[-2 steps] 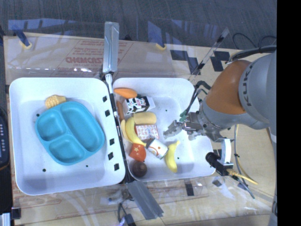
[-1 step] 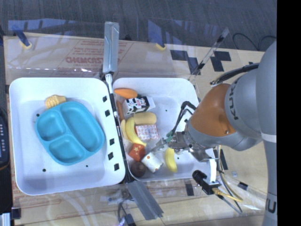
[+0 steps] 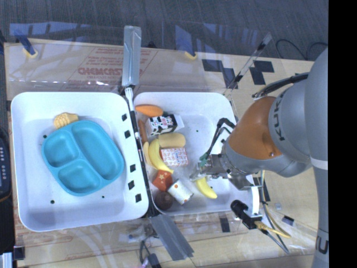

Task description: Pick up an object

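My gripper is low in the right bin, near its front right. Just below it lies a small yellow banana, close to or touching the tool; I cannot see whether it is held. To the left is a pile along the bin's left wall: an orange carrot, a black-and-white carton, a tan bread roll, a larger banana, a red-and-white box, a red fruit, a white cup and a dark brown item.
The left bin carries a blue divided plate and a yellow corn cob at its back left. The grey arm with its orange band covers the right bin's right side. A divider wall separates the bins.
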You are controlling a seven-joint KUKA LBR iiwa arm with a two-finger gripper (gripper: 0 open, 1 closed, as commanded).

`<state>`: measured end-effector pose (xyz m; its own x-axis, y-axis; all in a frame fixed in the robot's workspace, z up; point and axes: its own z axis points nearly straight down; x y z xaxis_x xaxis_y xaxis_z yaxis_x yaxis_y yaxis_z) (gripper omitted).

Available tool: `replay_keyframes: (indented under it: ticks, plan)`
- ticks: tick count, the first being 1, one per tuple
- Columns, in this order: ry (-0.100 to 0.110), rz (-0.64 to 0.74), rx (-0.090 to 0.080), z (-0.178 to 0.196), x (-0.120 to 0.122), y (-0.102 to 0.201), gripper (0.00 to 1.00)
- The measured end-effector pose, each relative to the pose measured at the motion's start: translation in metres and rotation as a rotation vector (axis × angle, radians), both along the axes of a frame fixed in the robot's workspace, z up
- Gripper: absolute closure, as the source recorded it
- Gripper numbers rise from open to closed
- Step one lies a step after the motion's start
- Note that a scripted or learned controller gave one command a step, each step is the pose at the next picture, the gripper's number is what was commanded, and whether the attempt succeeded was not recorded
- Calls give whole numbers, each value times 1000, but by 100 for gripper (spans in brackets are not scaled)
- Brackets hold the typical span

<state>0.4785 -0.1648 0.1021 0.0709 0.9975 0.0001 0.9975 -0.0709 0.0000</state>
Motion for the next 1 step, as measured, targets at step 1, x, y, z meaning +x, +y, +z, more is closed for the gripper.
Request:
replay_keyframes:
  ticks: [1]
  plan:
    - [-4, -134, 1, 100, 46, 25, 100]
